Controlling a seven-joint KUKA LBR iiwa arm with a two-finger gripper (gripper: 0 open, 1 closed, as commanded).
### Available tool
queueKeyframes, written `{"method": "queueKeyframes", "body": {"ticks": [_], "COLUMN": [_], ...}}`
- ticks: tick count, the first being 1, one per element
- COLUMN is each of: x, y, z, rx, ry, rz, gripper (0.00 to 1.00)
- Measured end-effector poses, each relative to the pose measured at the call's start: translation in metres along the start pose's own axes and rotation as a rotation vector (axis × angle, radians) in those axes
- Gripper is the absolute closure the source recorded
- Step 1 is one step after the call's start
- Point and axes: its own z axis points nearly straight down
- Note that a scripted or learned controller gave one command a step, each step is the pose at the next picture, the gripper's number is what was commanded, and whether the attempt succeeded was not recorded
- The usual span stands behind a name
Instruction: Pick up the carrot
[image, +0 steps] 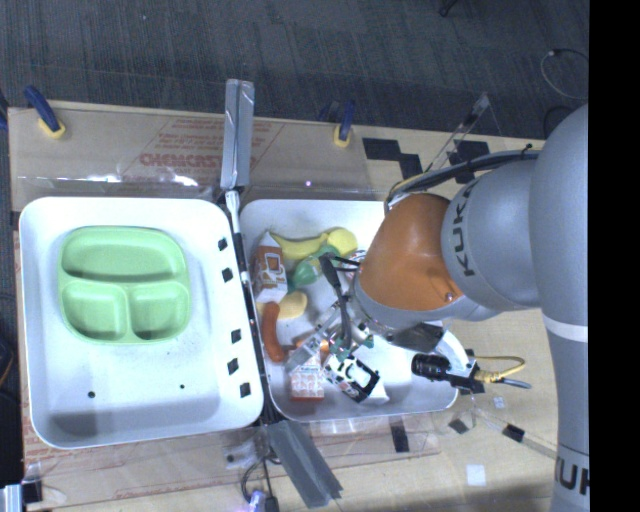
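At the far left we see the left bin (130, 400), and in its upper half a green divided tray (125, 283) lying flat, with one long compartment at the top and two smaller ones below. A row of small black marks runs down the wall where the two bins meet.

Just past that wall, in the right bin (420, 400), the carrot (271, 331) lies along the left edge, a slim orange shape pointing down the bin. Above it we see a small brown packet (270, 270), and right beside the carrot's upper end a pale yellow rounded piece (292, 305). A banana (300, 243) curves along the top of the bin, with a green item (306, 271) just under it. Below the carrot, near the bin's bottom edge, sits a small red and white carton (306, 381).

Further right, the gripper (340, 335) hangs over the middle of the right bin, among the clutter and apart from the carrot; we cannot tell how its tool stands. Above it we see the orange band (405, 255) and the grey arm (520, 230) reaching in from the right
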Motion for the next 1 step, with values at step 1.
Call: {"method": "queueKeyframes", "body": {"ticks": [1], "x": [0.0], "y": [0.0001], "z": [0.0], "rx": [0.0], "ry": [0.0], "rz": [0.0], "gripper": [0.0]}}
